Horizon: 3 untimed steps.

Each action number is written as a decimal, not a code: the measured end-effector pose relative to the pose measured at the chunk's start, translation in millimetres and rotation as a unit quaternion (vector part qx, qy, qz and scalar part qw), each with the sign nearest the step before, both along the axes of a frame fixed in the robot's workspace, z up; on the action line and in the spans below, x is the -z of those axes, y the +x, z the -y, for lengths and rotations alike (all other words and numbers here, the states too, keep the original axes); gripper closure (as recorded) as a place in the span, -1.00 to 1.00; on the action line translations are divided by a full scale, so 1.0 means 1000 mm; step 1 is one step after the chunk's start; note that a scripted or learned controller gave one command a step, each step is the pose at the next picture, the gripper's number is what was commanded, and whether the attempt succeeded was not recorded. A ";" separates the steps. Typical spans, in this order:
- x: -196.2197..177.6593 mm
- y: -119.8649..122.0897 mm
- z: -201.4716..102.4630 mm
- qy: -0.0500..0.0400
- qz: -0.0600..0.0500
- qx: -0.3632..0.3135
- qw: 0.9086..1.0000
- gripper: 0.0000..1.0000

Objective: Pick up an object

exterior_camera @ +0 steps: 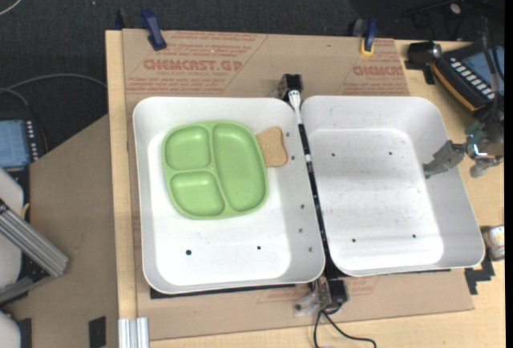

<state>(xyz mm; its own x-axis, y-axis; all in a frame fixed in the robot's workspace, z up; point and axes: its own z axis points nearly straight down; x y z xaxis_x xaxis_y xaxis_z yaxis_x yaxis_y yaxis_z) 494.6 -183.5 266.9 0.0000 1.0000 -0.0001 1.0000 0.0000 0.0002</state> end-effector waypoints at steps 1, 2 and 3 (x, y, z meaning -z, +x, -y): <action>-0.179 -0.015 0.021 -0.005 0.010 0.000 1.000 -1.00; -0.180 -0.014 0.019 -0.002 0.003 -0.001 1.000 1.00; -0.092 -0.016 -0.015 0.002 -0.005 -0.002 1.000 1.00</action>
